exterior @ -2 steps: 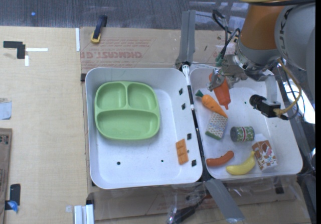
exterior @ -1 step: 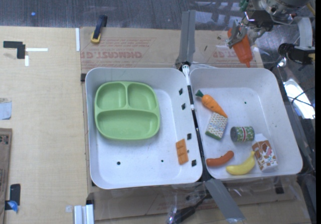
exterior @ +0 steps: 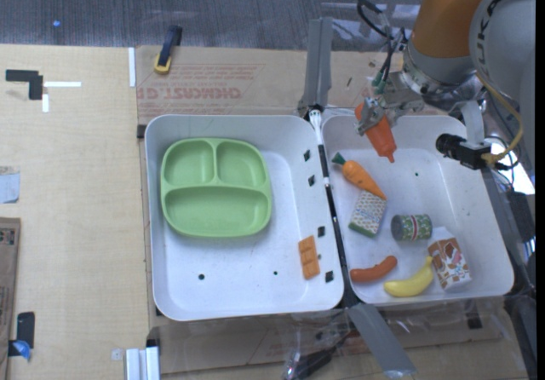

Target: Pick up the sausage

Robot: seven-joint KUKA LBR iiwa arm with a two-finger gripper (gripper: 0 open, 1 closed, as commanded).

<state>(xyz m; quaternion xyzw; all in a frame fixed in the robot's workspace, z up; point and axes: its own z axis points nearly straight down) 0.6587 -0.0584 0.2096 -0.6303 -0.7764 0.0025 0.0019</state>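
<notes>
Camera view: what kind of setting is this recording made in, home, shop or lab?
Most likely a robotics lab bench. A grey and orange arm reaches over two white bins holding toy food such as a carrot and a banana, beside a green divided plate on a plain wooden benchtop.

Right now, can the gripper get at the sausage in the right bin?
Probably yes: the sausage lies uncovered from above, though the banana crowds it and something orange hangs at the gripper.
</notes>
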